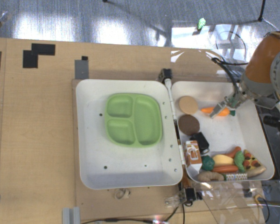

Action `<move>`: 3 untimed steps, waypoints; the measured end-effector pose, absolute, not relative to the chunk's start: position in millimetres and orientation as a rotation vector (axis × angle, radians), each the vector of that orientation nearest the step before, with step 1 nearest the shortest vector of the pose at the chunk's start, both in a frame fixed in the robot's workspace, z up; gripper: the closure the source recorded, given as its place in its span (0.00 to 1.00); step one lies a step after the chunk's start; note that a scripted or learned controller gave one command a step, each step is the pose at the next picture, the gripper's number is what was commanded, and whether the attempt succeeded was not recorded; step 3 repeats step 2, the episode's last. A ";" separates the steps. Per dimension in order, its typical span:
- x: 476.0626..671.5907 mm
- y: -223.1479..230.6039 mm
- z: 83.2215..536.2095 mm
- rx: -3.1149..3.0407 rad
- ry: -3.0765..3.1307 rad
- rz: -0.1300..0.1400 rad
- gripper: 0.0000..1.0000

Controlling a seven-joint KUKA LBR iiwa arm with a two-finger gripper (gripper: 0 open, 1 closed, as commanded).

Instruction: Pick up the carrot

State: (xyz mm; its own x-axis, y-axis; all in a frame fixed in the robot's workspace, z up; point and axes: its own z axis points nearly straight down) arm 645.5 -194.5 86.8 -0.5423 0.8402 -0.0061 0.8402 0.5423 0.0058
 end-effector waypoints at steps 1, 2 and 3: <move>649.3 -193.5 101.3 1.482 2.748 0.006 1.00; 588.7 -125.2 186.1 1.486 2.749 0.014 1.00; 588.7 -125.2 186.1 1.486 2.749 0.014 1.00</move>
